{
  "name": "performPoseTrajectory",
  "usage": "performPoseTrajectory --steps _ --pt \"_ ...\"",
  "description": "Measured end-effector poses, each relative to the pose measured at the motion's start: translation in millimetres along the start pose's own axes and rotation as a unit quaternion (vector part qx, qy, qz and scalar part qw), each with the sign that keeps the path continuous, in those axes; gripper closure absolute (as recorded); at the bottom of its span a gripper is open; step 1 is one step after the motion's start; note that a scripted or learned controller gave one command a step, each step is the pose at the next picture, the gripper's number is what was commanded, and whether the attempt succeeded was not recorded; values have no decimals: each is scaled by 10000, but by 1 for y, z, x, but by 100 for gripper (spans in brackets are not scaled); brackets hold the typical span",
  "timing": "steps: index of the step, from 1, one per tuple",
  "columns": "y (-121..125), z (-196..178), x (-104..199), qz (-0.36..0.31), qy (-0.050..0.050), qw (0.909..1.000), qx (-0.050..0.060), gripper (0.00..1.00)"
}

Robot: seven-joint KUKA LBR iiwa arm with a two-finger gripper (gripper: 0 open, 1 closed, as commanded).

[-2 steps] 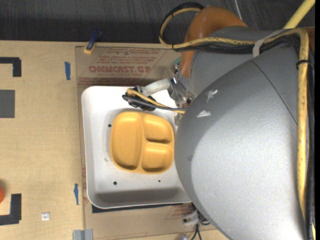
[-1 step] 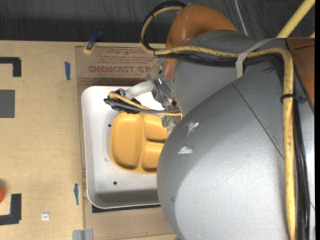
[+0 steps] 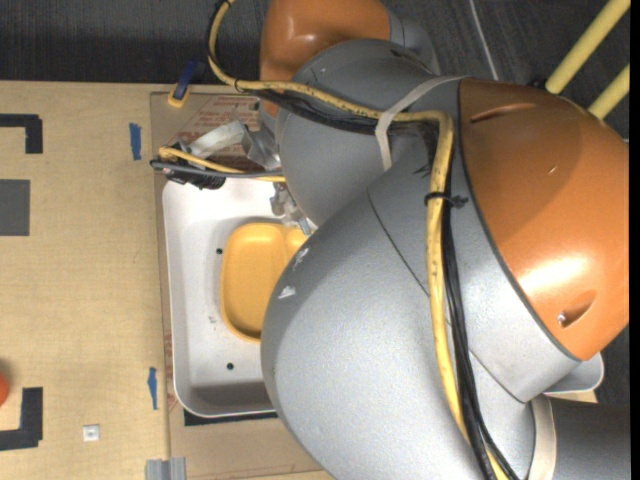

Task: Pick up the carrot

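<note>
**Arm body covers most of bin; carrot not identifiable**

Camera view: the grey arm (image 3: 400, 298) with its orange band (image 3: 545, 218) takes up the right and centre of the frame, reaching in from the right over a white bin (image 3: 190, 308); a second orange joint cap (image 3: 320, 13) sits at top centre; yellow and black cables (image 3: 437, 268) run down along the arm body, and a yellow loop (image 3: 235, 8) arcs at the top; the bin's left wall and floor are bare and visible, the rest is hidden under the arm; a rounded yellow object (image 3: 255, 278) lies on the bin floor, its right side cut off by the arm; cannot say whether that is the carrot, no carrot clearly recognisable; the gripper (image 3: 275, 183) end is partly visible near the bin's top edge, mostly covered by the arm; the bench surface (image 3: 80, 268) at left is tan, with black corner marks (image 3: 30, 133) and blue tape strips (image 3: 135, 140); a small orange-red thing (image 3: 3, 390) is cut by the left edge, too little visible to name.
</note>
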State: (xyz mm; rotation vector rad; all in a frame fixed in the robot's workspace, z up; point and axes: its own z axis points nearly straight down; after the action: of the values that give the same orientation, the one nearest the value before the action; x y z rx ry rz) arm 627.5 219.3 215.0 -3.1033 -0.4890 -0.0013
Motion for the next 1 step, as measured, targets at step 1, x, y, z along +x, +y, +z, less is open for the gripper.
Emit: performPoseTrajectory --steps 1 --pt "0 -10 1 10 12 10000 -1 100"
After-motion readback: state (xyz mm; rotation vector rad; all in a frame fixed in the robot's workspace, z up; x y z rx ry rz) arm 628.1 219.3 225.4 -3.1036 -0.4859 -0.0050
